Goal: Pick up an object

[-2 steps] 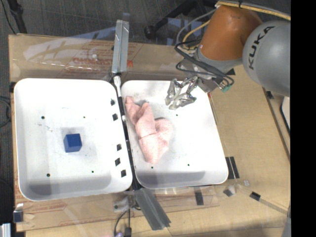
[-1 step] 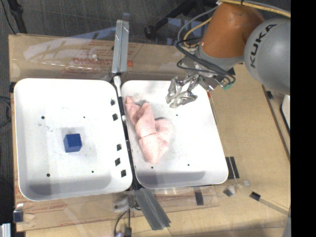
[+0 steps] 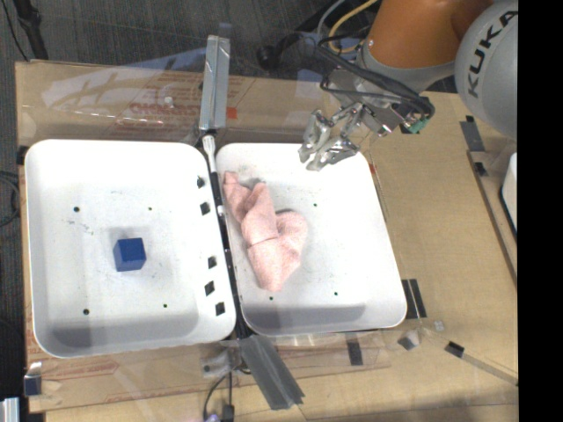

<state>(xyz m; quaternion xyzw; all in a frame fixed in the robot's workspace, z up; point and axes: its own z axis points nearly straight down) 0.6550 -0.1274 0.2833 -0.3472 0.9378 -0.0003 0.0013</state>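
On my tan worktop (image 3: 440,236), two white bins sit side by side. The pink cloth (image 3: 266,231) lies crumpled in the right bin (image 3: 352,262), against its left wall. Above that bin's far rim I see the gripper (image 3: 327,150), fingers apart, empty. A blue cube (image 3: 129,253) sits left of the cloth, in the left bin (image 3: 53,236).

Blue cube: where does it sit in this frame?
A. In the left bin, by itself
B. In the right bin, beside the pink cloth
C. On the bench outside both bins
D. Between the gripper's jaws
A. The blue cube rests on the floor of the left bin, while the pink cloth lies in the right bin and the gripper hangs over that bin's far edge.
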